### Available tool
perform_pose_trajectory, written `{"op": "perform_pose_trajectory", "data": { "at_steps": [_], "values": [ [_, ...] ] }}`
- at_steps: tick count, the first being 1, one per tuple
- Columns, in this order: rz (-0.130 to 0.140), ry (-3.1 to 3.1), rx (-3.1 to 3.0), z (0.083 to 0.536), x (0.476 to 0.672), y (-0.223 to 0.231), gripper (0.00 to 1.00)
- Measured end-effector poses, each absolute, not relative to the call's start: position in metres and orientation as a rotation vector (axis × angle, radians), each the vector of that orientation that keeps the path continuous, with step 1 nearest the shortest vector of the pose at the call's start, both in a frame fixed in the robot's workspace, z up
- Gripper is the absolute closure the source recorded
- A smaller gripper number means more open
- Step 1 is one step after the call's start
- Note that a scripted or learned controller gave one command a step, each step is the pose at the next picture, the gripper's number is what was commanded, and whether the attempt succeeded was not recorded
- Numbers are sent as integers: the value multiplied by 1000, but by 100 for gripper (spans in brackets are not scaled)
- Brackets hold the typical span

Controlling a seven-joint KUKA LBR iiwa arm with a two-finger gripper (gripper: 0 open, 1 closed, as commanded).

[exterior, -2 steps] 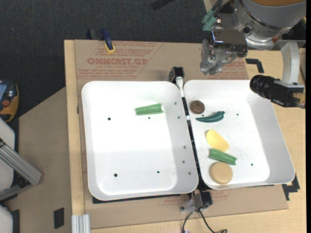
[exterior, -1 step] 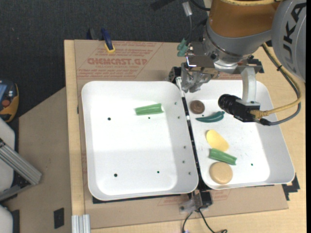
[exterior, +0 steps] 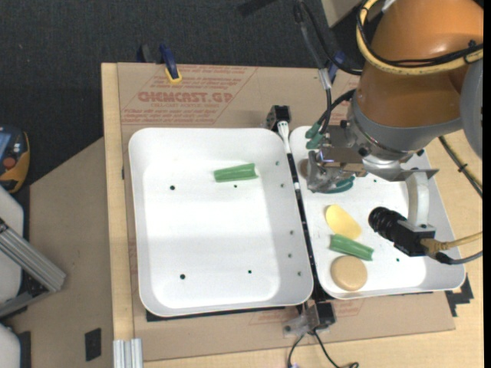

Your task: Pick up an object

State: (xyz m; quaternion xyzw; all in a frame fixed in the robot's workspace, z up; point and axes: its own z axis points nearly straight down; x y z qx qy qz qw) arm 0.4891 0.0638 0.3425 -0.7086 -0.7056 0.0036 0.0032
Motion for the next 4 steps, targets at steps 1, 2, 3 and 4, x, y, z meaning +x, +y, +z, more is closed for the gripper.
{"op": "perform_pose_trajectory", "data": {
  "at_steps": [1, 2, 3, 4],
  "values": [
    [-7, -2226, -2220, 380, 498, 85, 100],
    [0, -2216, -2231, 366, 528, 28, 100],
    [10, -2212, -2223, 319, 477, -6, 100],
    [-22, -2236, -2220, 443, 513, 67, 100]
  ]
}}
